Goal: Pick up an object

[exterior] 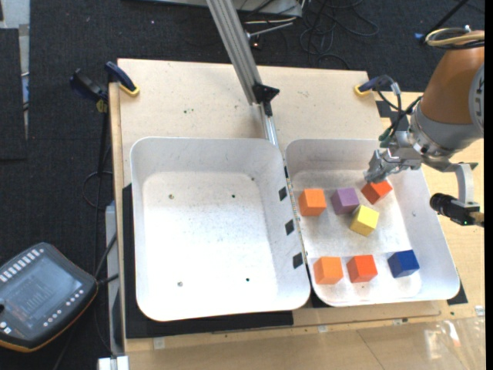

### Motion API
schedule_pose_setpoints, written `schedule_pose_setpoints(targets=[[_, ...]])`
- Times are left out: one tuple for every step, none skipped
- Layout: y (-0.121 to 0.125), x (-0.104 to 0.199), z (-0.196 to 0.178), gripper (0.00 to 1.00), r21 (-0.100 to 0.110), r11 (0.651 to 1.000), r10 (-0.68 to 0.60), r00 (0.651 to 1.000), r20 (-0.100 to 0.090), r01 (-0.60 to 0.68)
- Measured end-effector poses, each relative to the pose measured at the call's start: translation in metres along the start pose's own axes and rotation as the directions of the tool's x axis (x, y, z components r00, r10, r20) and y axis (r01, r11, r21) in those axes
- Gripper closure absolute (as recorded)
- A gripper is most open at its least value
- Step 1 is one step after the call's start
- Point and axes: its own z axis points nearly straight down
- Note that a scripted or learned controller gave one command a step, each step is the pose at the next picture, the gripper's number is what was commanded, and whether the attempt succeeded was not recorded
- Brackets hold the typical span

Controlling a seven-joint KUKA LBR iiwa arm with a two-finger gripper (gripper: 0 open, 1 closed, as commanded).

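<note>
My gripper [379,174] hangs over the back part of the right bin [431,230], coming in from the right. A red-orange cube [376,192] sits tilted right below its tip, touching or nearly touching it. I cannot make out whether the cube is gripped. Other cubes lie in the same bin: orange [312,201], purple [345,200] and yellow [365,220] in the middle row. Along the front lie another orange cube [328,269], a red-orange one [362,267] and a blue one [403,263].
The left bin [154,206] stands beside the right one, sharing a raised divider. A slanted metal rod [235,41] reaches down to the bins' back junction. Clamps [123,79] hold the board's back corners. A teach pendant [38,295] lies at the lower left.
</note>
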Motion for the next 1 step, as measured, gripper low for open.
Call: schedule_pose_setpoints(targets=[[0.0072,-0.0042,-0.0625,1.0,-0.001,1.0,0.0,1.0,0.001,0.0]])
